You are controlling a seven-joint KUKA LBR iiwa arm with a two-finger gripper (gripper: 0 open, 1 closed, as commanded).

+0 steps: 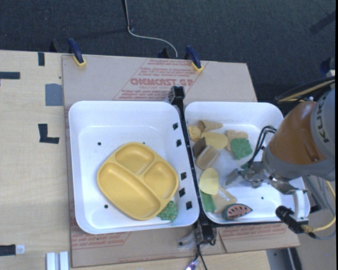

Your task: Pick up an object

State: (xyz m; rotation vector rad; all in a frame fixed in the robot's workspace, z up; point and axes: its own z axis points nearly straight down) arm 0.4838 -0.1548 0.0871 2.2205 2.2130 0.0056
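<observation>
one watermelon slice [237, 211] (red, green-rimmed) lies near the pincer [235, 177], whose grip i cannot tell.

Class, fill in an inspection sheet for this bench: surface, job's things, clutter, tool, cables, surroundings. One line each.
Surface: cardboard sheet clamped to a wooden bench, bearing two white bins.
Job's things: toy food pieces in the right bin, among them a watermelon slice and a green piece.
Clutter: yellow divided plate and a small green piece in the left bin.
Tool: tool low over the right bin; grip unclear.
Cables: white cable beyond the bench.
Surroundings: dark carpet.
</observation>
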